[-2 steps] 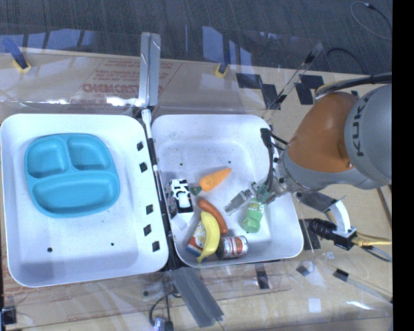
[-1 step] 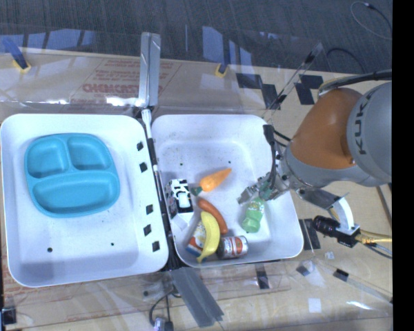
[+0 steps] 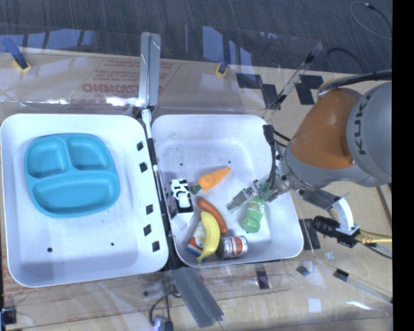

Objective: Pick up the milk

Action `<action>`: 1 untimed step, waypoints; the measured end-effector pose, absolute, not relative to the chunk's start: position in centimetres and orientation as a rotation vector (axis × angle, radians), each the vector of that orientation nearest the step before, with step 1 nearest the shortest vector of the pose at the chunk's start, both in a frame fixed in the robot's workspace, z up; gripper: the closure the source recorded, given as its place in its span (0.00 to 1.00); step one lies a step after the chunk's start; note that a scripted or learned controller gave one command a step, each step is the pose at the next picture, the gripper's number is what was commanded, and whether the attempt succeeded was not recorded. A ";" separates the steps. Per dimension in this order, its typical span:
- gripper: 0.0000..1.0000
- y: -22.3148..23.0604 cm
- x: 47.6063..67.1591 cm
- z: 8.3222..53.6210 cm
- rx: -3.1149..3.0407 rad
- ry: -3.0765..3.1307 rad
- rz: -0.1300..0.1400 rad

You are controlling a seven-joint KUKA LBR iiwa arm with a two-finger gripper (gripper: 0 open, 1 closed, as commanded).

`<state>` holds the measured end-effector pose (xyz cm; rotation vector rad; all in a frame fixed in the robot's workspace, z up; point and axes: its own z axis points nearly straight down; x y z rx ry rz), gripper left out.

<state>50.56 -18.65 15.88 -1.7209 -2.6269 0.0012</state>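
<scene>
Gripper point(image 3: 254, 194) sits low in the right shallow white bin point(image 3: 221, 134), toward that bin's right wall, just right of frame centre. Can't tell whether it's wide or narrow; the view is too cluttered there. Nothing is visibly gripped. Grey arm with orange band point(image 3: 324, 135) comes in from the right of the frame, above the bin's right rim.

Milk: small black-and-white carton point(image 3: 181, 194) against the left wall of the right bin, about halfway down that wall, slightly left of frame centre. It's well apart from the gripper, with other items between them.

Other contents of the right bin:
- orange carrot point(image 3: 214, 178), tilted, just up-right of the carton, between carton and gripper
- red sausage-shaped item point(image 3: 214, 212) below the carrot, running diagonally down-right from near the carton
- yellow banana point(image 3: 208, 236) near the bin's lower edge, touching or overlapping the red item's lower end
- small can with a red label point(image 3: 233, 246) lying on its side, just right of the banana, at the bin's lower wall
- pale green translucent bottle point(image 3: 252, 217) directly below the gripper, its top end right at the gripper; contact unclear

Left shallow white bin point(image 3: 17, 264) holds a light blue three-compartment plastic tray point(image 3: 72, 172) in its upper half, lying flat.
</scene>
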 end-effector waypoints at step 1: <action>0.00 -10.6 47.6 13.7 -1.637 -2.677 0.001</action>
